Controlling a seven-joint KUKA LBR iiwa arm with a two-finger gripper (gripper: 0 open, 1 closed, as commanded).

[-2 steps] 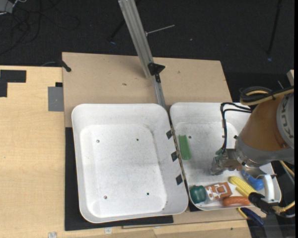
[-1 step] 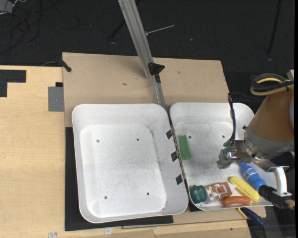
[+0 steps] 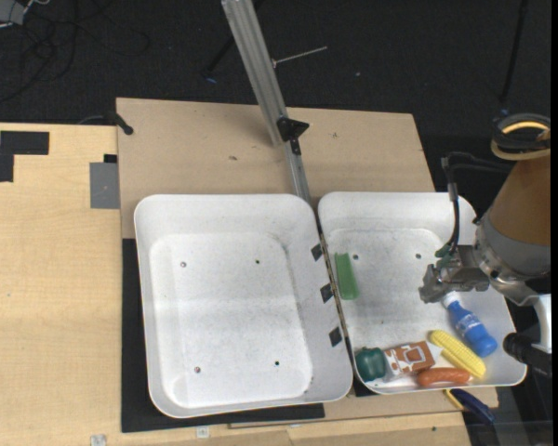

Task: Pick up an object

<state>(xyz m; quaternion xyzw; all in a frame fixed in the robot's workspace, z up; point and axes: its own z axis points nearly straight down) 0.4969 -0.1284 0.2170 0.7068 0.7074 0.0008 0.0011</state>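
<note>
Camera view: the gripper (image 3: 444, 282) hangs over the right side of the right bin (image 3: 391, 210), can't tell how it's set. The blue bottle (image 3: 470, 326) lies just near-right of it, almost touching, long axis running diagonally toward the near-right corner, yellow corn (image 3: 458, 352) right beside it

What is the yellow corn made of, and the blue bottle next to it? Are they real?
The yellow corn looks like a plastic toy: its colour is even and bright, with a slight shine. The blue bottle also seems plastic, smooth and glossy, with a paler white cap end near the gripper. Both lie in the right bin, which looks like matte white plastic, speckled.
</note>
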